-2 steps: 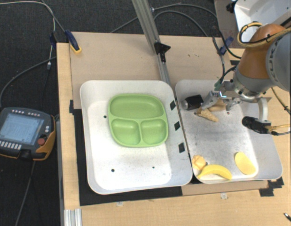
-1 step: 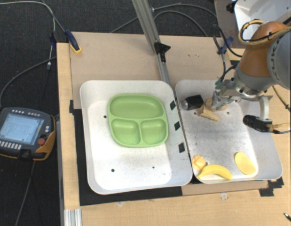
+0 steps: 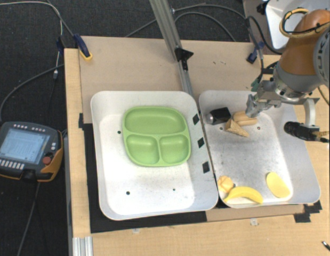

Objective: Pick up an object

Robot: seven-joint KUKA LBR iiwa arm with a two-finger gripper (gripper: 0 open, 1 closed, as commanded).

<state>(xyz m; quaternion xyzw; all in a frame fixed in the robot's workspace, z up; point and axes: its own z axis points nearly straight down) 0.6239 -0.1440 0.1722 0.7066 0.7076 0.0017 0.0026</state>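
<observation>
While the gripper (image 3: 254, 106) hangs at the right bin's (image 3: 292, 196) far side, grip unreadable, tan wooden pieces (image 3: 240, 124) lie just beneath, beside a black block (image 3: 219, 114); a banana (image 3: 244, 194) sits near, on a tan bench (image 3: 133, 63).

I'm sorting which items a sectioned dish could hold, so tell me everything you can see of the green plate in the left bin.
The green plate is a pale lime, matte, plastic-looking dish, roughly a rounded rectangle. Raised ridges split it into three compartments: one long one along the far side and two smaller ones side by side nearer the camera. All three look bare. It lies flat, right side up, slightly toward the far half of the left bin, resting on the bin's floor and touching nothing else.
</observation>
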